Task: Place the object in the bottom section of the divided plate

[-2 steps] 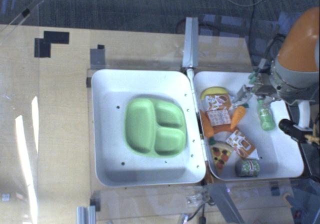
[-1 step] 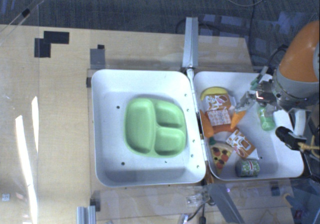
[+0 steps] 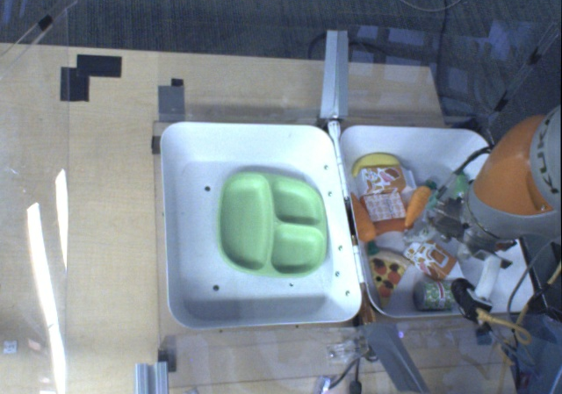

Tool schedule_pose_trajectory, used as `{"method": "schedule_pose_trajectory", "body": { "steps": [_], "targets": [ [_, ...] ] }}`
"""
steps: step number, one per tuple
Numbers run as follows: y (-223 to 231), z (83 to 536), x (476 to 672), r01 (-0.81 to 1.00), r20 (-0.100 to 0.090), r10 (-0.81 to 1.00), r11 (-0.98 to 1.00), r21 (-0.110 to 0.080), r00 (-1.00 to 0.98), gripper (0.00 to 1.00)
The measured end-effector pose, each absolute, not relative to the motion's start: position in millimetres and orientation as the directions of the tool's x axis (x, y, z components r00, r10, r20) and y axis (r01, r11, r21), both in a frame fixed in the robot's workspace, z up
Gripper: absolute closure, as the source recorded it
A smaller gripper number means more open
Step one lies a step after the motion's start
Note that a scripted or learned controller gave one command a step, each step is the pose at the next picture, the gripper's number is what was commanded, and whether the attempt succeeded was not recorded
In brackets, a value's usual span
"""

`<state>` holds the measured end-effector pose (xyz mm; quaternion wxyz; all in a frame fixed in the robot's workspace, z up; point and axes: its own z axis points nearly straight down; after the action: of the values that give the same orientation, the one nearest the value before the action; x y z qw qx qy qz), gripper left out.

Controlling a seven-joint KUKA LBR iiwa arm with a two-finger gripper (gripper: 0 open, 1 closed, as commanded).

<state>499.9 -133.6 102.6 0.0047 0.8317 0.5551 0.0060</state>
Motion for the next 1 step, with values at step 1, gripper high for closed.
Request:
{"method": "schedule_pose_trajectory", "body": {
  "steps": [1],
  "targets": [
    [-132.5,114.2,503.4,0.924,0.008,0.925,-0.381,0.021,0.381,1.0]
  ]
}}
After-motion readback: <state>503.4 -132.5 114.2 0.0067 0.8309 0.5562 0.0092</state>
